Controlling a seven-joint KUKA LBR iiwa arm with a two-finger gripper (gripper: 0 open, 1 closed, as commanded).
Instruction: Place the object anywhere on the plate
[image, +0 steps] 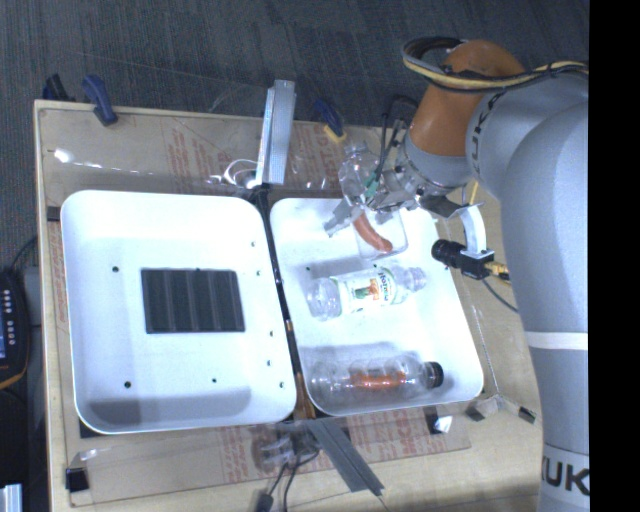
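A dark grey ridged square plate (193, 300) lies flat in the middle of the left bin (100, 230). An orange-red sausage-shaped object (373, 233) sits over the back of the right bin (455, 320), between the pale fingers of my gripper (368, 226). The gripper is shut on it and comes down from the orange-banded wrist (445, 115) at the upper right. The object is well to the right of the plate, across the wall between the bins.
Two clear plastic bottles lie in the right bin: one with a green label (365, 290) in the middle and one with a dark cap (375, 377) near the front. A metal bar (275, 130) and blue clamps (100, 100) stand behind the bins.
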